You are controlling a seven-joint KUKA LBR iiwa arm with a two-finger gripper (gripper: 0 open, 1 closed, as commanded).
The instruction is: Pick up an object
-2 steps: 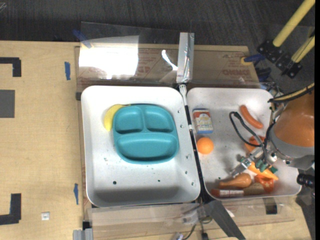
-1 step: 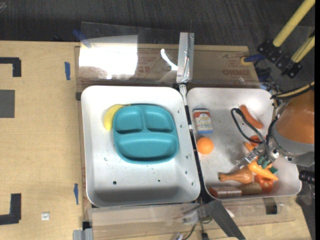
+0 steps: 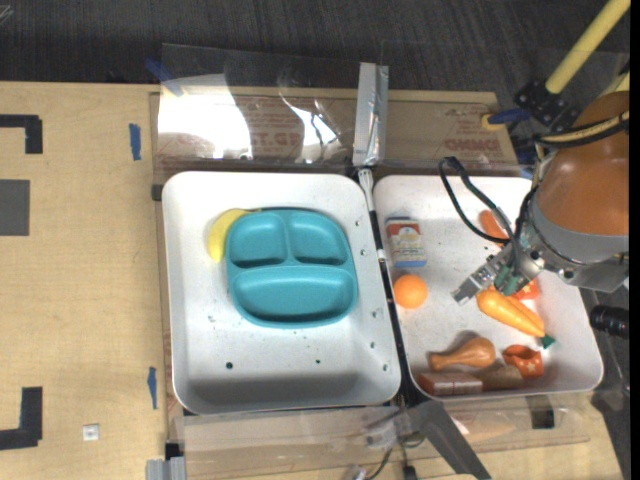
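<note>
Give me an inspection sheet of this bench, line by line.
Surface: two white bins, left bin and right bin, side by side on a tan bench.
Job's things: right bin holds a carrot, orange ball, small carton, drumstick and red piece.
Clutter: teal divided tray in the left bin, partly over a yellow item.
Grippers: end effector low in the right bin beside the carrot.
Cables: black cable looping over the right bin.
Surroundings: blue tape marks, clear plastic sheet behind the bins.
</note>
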